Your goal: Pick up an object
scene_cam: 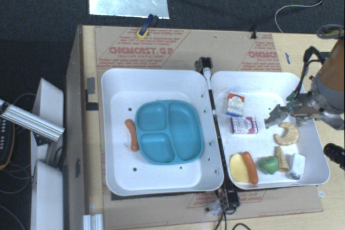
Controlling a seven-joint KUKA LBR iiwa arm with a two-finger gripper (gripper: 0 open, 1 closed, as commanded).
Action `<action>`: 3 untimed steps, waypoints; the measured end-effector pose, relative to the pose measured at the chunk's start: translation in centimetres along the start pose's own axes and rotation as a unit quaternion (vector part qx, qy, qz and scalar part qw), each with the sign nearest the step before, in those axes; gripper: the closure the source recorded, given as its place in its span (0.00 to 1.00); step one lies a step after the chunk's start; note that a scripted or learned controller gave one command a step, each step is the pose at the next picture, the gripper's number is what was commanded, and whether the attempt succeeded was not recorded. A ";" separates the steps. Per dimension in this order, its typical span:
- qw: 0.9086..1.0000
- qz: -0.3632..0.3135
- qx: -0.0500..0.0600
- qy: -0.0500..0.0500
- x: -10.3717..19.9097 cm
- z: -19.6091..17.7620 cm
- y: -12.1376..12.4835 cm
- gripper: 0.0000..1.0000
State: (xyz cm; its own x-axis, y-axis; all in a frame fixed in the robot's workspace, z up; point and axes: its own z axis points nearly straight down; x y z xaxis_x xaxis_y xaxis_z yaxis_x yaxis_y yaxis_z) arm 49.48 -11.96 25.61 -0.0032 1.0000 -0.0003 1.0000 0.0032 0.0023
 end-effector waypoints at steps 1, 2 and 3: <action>1.000 0.001 0.002 0.001 1.4 14.1 -0.9 0.00; 1.000 0.001 0.000 0.000 -0.6 17.2 5.1 0.00; 1.000 0.001 0.001 0.001 2.3 17.2 -0.9 0.00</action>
State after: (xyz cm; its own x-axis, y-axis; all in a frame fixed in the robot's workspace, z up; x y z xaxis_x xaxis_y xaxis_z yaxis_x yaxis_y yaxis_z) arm 48.64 -9.64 8.40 -0.0010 1.0000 0.0008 1.0000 0.0010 -0.0001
